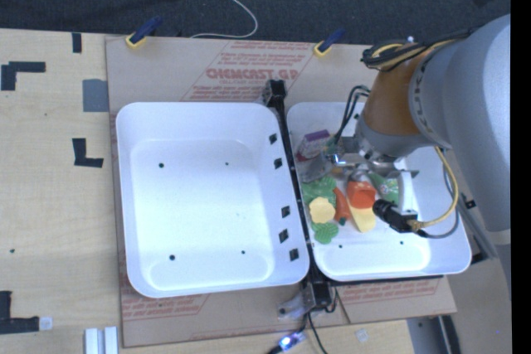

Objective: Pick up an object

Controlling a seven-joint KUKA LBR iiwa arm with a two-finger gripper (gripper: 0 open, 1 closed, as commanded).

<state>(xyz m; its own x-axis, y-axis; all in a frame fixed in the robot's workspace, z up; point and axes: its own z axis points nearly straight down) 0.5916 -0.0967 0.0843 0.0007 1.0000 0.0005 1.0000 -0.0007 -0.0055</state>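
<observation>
Toys lay heaped in the right bin point(440, 257): a yellow block point(321, 210), an orange carrot point(340, 204), a red piece point(361, 195) and green pieces point(326, 232). The hand point(355, 162) hung just over them; whether it was open or closed could not be told. Cardboard point(241, 75) under the bins carried red print, too blurred to read.
</observation>
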